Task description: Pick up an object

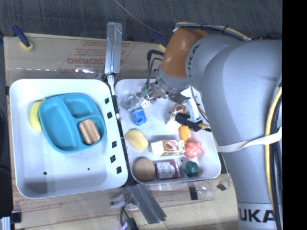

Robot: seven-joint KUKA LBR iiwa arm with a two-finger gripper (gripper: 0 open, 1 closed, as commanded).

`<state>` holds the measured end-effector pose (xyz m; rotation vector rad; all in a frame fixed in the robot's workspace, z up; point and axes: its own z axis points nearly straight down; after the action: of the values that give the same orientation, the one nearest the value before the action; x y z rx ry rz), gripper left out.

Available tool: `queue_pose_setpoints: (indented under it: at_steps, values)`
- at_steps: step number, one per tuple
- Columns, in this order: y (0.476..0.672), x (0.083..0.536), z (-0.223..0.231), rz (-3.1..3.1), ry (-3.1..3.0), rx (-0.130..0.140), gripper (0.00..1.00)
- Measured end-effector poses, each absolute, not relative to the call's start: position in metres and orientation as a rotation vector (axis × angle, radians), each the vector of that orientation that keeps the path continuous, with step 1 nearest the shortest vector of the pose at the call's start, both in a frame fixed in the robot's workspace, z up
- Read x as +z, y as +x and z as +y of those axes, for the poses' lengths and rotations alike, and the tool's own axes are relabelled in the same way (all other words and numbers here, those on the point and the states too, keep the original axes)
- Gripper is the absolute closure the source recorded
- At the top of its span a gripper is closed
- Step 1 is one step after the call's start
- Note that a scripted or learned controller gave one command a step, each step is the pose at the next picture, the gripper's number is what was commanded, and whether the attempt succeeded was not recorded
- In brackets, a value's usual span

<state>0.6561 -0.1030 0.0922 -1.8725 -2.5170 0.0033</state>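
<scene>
My gripper (142,97) hangs low over the back left part of the right bin (209,169), below the orange-banded wrist (178,51). A small blue object (139,115) lies just in front of it, close to the gripper's tip. Whether they touch cannot be made out. Further forward lie a yellow lemon-like piece (136,139), a white and brown carton (169,147), an orange carrot-like piece (184,132), a pink fruit (193,149), a green piece (191,168), a red can (167,169) and a brown round piece (143,169). A brown and white packet (178,111) lies beside the arm.
The left bin (29,176) holds a blue divided plate (67,114) with a tan bread-like piece (89,131) in one compartment, and a yellow object (34,115) partly under the plate's left rim. The big grey arm (240,95) covers the right bin's right side.
</scene>
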Motion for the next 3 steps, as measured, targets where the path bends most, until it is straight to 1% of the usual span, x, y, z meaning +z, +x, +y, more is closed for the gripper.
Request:
queue_pose_setpoints:
  at_steps: [1,2,3]
  values:
    - [0.657,0.105,-0.103,-2.517,-1.865,0.004,1.00]
    - [0.659,0.197,-0.023,-2.575,-1.808,-0.010,1.00]
    - [0.657,0.193,-0.025,-2.568,-1.809,-0.001,0.00]
